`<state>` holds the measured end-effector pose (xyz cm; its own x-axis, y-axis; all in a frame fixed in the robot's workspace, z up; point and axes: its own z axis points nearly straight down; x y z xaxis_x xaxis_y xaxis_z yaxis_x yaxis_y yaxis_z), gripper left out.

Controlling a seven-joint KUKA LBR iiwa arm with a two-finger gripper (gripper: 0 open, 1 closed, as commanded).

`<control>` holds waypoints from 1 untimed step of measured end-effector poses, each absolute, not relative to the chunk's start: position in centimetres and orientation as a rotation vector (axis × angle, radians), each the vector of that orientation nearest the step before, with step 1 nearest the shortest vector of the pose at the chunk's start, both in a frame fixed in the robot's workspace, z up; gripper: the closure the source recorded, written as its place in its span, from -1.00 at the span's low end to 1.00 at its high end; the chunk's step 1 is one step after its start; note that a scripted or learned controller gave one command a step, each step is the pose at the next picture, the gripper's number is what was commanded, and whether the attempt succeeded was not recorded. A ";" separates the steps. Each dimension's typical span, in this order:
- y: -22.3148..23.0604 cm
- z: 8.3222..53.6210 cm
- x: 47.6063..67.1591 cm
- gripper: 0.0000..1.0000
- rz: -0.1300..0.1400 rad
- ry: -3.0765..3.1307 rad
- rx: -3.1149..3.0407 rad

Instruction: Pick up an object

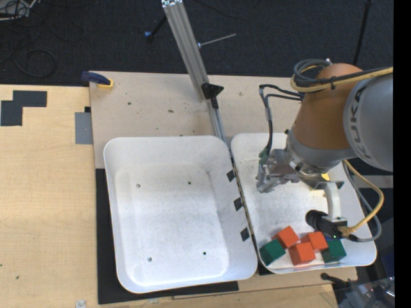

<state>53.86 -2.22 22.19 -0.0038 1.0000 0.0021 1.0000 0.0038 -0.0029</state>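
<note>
In the right bin [247, 147], several small blocks lie clustered at the near end. Three are orange [288, 236] [302, 253] [317, 240] and two are green [273, 251] [333, 251]. My gripper [268, 178] hangs over the middle of the right bin, close to its left wall and well behind the blocks. It touches none of them, and I see nothing held under it. The wrist and the orange band [324, 117] hide the bin's far right part.
The left bin [170, 213] is a bare speckled white tray. A slanted aluminium bar [192, 56] rises behind the two bins. Black clips [237, 204] mark the wall between them. A black cable fitting [319, 221] hangs just behind the blocks.
</note>
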 end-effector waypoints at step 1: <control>2.8 22.8 54.6 1.00 0.001 -2.224 -2.214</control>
<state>54.60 2.77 22.83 -0.0043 1.0000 0.0020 1.0000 0.0043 -0.0029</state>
